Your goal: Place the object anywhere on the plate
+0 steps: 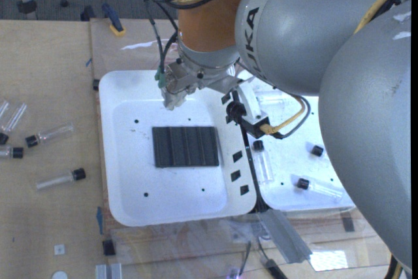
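Gripper: the gripper point(172, 100) hangs over the far edge of the left bin point(124, 206), its tip above the bin's white floor; whether it grips anything cannot be told from here (the wrist hardware hides the tip).
Arm: the grey arm point(307, 29) with its orange band point(209, 0) reaches in from the right and covers the far part of both bins.
Plate: the dark ribbed plate point(185, 146) lies flat near the middle of the left bin, just on the near side of the gripper and apart from it.
Object: clear vials with black caps lie in the right bin point(287, 196); one vial point(319, 187) rests by that bin's near edge, another vial point(262, 163) along its left wall.
Bench: further vials point(60, 178) lie scattered on the bench point(46, 75), well apart from the left bin's left edge (all lying on their sides).
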Tool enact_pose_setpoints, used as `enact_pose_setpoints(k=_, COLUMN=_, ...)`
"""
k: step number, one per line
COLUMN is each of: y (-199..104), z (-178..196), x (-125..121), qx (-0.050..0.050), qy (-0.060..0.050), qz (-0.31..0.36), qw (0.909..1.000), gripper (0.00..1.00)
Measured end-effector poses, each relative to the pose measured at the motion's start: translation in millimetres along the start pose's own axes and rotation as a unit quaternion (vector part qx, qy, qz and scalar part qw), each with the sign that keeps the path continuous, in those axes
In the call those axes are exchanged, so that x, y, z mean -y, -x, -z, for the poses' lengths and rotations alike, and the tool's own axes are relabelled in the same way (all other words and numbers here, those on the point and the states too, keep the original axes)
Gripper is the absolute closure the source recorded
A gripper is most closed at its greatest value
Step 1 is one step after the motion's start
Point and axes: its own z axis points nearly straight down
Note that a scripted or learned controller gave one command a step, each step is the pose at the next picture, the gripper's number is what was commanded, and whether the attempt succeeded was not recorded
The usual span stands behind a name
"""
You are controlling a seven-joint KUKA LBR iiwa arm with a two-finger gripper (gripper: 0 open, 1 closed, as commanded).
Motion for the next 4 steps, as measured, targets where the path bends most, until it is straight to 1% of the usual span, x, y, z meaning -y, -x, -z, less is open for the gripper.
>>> enact_pose_setpoints(k=1, y=16.3, z=-35.1, x=-37.3, qx=0.0, qy=0.002, qz=-0.09, qw=0.996, gripper=1.0)
enact_pose_setpoints(k=2, y=-0.4, z=-26.8, x=-16.4, qx=-0.001, qy=-0.001, qz=0.012, qw=0.9999, gripper=1.0)
enact_pose_setpoints(k=3, y=7.0, z=-20.9, x=-22.8, qx=0.0, qy=0.002, qz=-0.24, qw=0.9707, gripper=1.0)
enact_pose_setpoints(k=4, y=-1.6, z=-25.8, x=-31.2, qx=0.0, qy=0.002, qz=-0.361, qw=0.9325, gripper=1.0)
